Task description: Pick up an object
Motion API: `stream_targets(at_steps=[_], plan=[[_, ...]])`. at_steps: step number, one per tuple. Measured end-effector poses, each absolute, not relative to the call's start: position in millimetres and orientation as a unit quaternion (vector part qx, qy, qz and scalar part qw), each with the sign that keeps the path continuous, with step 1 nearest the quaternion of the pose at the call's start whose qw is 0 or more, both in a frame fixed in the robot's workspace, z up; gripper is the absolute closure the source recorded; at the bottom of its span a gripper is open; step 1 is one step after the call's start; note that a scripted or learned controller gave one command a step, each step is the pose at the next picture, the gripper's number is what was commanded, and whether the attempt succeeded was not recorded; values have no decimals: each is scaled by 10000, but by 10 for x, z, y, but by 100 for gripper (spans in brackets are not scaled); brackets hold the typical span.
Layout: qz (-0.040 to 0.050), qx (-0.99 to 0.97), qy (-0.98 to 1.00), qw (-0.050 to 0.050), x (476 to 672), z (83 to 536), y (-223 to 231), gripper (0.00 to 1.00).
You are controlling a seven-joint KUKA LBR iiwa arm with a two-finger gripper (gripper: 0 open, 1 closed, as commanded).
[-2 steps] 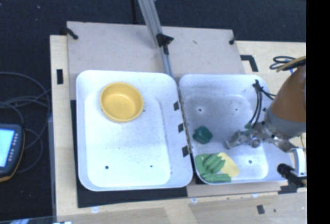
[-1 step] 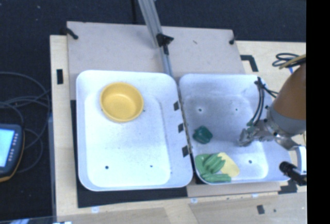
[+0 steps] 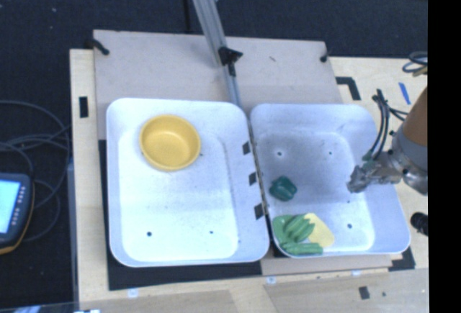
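The gripper (image 3: pixel 358 182) sits low over the right-hand bin (image 3: pixel 338 124), near its right wall; whether it is open or closed cannot be determined, and no object is visible in it. Two objects lie in this bin, both to the gripper's left: one dark green block-like item (image 3: pixel 282 188) near the bin's left wall, and one green-and-yellow toy (image 3: pixel 302 231) nearer the front edge. The left-hand bin (image 3: pixel 180 232), well apart from the gripper, contains one yellow bowl (image 3: pixel 170 142).
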State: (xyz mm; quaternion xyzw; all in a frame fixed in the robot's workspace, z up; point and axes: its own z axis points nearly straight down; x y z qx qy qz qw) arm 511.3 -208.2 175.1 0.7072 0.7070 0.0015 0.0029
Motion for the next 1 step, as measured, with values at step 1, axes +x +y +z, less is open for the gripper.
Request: stream_targets(at_steps=[1], plan=[[16,7069,7073,28,5128,2367,-2037,100]])
